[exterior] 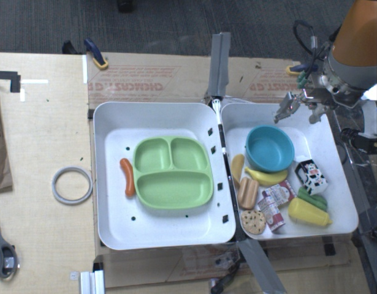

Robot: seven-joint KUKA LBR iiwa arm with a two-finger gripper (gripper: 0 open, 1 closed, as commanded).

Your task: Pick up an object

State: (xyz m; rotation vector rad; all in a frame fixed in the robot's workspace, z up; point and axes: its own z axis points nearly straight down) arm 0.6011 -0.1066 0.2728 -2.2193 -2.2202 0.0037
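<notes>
Fingers (288,110) above blue bowl (270,147)

Along the bench's far edge we see red print on the cardboard sheet (152,81) — upside down, perhaps "CHEMICAL GUYS" — and a fainter red patch behind the right bin, too blurred to read.

Gripper (298,108) hung over right bin's (340,158) far edge, nothing between fingers. Blue bowl (270,147), banana (266,176), toy foods lay below. Left bin (108,164): green tray (173,172), sausage (128,176) beside.
</notes>
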